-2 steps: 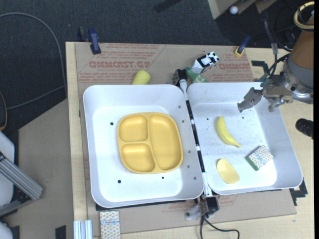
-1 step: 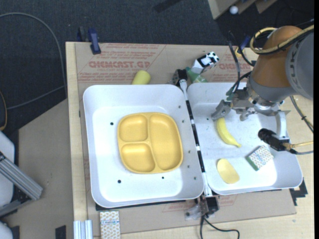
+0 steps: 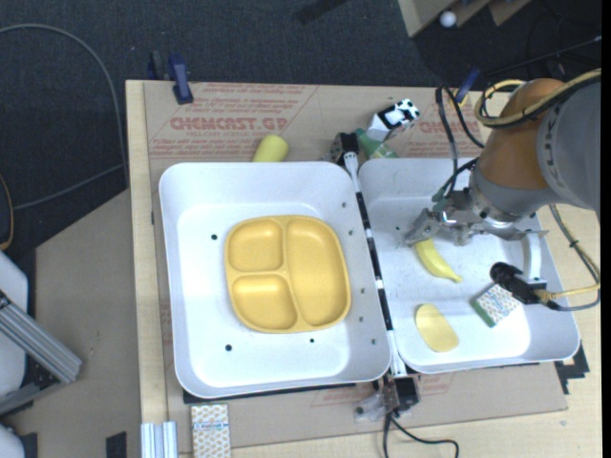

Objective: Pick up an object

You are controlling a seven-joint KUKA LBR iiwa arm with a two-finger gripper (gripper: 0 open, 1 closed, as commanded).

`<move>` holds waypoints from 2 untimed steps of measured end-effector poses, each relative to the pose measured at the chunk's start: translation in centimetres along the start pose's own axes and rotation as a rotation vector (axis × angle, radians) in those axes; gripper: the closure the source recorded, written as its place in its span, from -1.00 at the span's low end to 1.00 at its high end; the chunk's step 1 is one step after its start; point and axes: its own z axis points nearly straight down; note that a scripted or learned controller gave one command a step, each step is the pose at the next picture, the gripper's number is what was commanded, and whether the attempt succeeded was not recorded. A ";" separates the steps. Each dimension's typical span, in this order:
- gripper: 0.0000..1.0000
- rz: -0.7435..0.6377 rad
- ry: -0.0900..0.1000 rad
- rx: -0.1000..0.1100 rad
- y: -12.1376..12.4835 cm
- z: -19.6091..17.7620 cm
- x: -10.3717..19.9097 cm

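While our jaws [image 3: 427,227] stand spread and empty, a smooth curved banana [image 3: 436,260] lies just below. Nearby we see a speckled sponge [image 3: 496,304].

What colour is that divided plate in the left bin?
Yellow. The divided plate shows plainly in the camera view, lying in the white left bin.
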 end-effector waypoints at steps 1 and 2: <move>1.00 0.001 0.000 -0.004 0.1 -1.1 0.0; 1.00 -0.003 0.000 -0.006 0.1 -10.1 8.3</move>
